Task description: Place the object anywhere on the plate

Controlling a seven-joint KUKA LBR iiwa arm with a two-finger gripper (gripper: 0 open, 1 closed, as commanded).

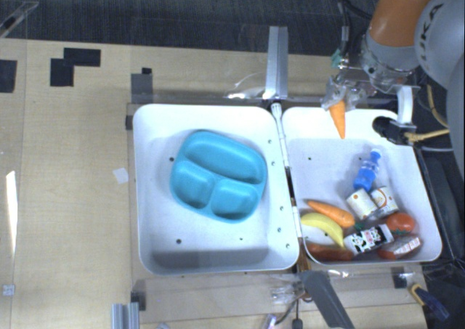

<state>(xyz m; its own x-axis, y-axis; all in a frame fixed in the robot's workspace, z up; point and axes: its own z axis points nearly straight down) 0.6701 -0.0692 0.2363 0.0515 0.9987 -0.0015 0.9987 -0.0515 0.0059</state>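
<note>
A blue divided plate (216, 175) lies in the left white bin (156, 240), tilted slightly. My gripper (340, 99) hangs over the far edge of the right bin (425, 197), shut on an orange carrot (338, 118). The carrot hangs point down from between the fingers, above the bin floor. The plate is well to the left and nearer the camera than the gripper.
The near part of the right bin holds a blue bottle (368, 168), a small can (361, 204), a second carrot (330, 212), a banana (324, 226), and several other toy foods. A metal post (277, 66) stands behind the divider between the bins.
</note>
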